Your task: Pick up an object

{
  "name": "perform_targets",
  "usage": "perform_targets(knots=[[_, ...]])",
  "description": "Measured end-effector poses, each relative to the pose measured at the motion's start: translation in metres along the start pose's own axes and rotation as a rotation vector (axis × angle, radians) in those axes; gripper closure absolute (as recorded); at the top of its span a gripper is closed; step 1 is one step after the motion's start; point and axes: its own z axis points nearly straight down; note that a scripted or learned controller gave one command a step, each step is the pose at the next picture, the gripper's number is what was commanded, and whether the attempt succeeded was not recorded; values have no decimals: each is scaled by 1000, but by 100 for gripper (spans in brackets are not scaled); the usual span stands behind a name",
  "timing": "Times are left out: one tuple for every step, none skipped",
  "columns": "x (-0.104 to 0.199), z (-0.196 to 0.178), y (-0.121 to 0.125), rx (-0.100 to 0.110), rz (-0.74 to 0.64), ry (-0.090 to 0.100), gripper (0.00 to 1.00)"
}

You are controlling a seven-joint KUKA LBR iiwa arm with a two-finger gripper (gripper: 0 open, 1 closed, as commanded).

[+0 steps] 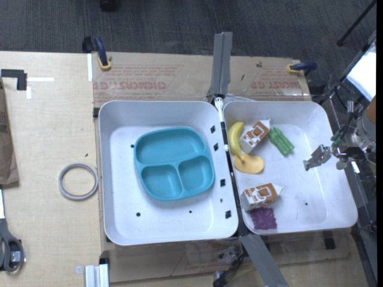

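The claw (317, 156) hangs over the right bin (335, 220), near that bin's right wall, with nothing between its fingers; how wide it stands cannot be told from this slant. The arm (359, 142) reaches in from the right of the bin.

All loose things lie in the right bin's left half, well apart from the claw. A banana (235, 139) lies along the bin's left wall, and a pale yellow piece (251, 165) touches its lower end. A small carton (254, 134) rests just right of the banana, touching it. A green piece (281, 141) lies tilted just right of that carton, the nearest thing to the claw. A second carton (262, 194) sits lower in the bin, by the left wall, with a purple piece (263, 219) touching its lower side.

The left bin (114, 178), beside the right bin, holds a blue tray (173, 163) with three compartments. On the bench (48, 118), far left of the bins, lie a tape ring (78, 180) and scissors (11, 250).
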Motion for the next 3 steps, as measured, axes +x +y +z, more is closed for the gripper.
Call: perform_targets(knots=[[0,0,0,0,0,0,0],[0,-25,77,-2,-55,-1,0],[29,84,146,-8,-7,-4,0]])
